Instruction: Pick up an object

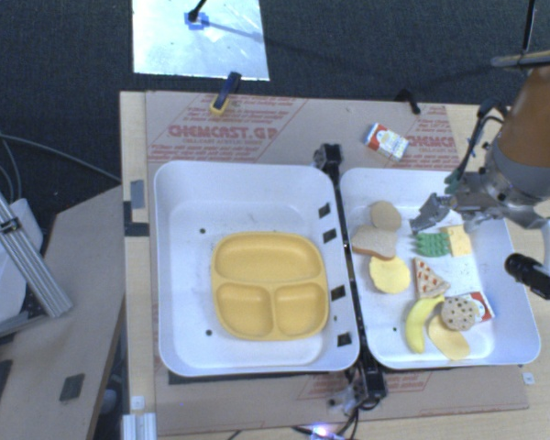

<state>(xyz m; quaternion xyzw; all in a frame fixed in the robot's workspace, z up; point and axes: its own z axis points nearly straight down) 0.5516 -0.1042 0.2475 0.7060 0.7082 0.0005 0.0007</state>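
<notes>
The right bin (518,273) holds several toy foods: a bread slice (375,242), a tan round piece (385,214), a yellow disc (390,275), a pizza slice (428,279), a banana (418,323), a cookie (458,313), a green ridged piece (432,244) and a yellow cheese square (458,240). My gripper (430,215) hangs low over the bin's back middle, just above the green piece and right of the tan round piece. Nothing shows held in it. The arm (532,136) comes in from the right and hides the bin's far right corner.
The left bin (179,246) bears a yellow three-compartment tray (269,283). A small red and white carton (386,141) lies on the cardboard behind the right bin. A yellow and blue tool (224,93) lies behind the left bin, below a silver sheet (200,26).
</notes>
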